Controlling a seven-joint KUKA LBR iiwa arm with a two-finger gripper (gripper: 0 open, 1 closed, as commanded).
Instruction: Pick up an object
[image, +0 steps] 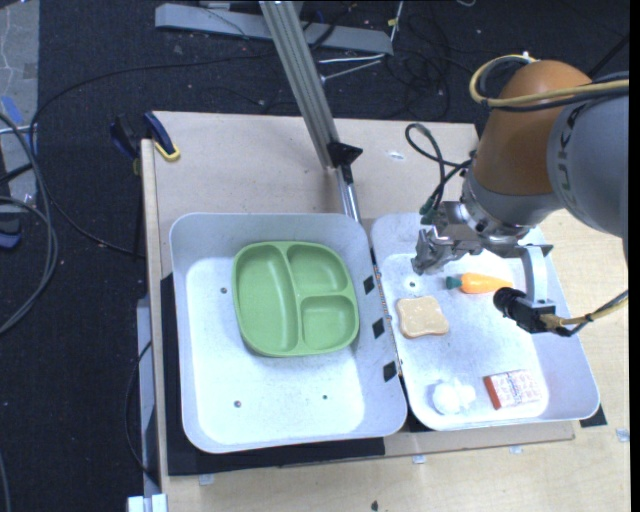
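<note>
Camera view, nearest first: a white crumpled lump (452, 397) and a small red-and-white printed box (513, 388) lie on the near side of the toast slice (422, 317), in the right bin (575, 385). The toast is flat, tan and roughly square. Left of the toast, in the left bin (200, 400), sits a smooth green divided plate (296, 298). Just beyond the toast and to its right lies a toy carrot (480, 284), glossy orange and tapered. Its long axis runs across the view, green stub pointing left. The gripper (428, 255) hangs beyond the toast, the carrot just to its right and nearer; whether it is spread or closed cannot be told.
</note>
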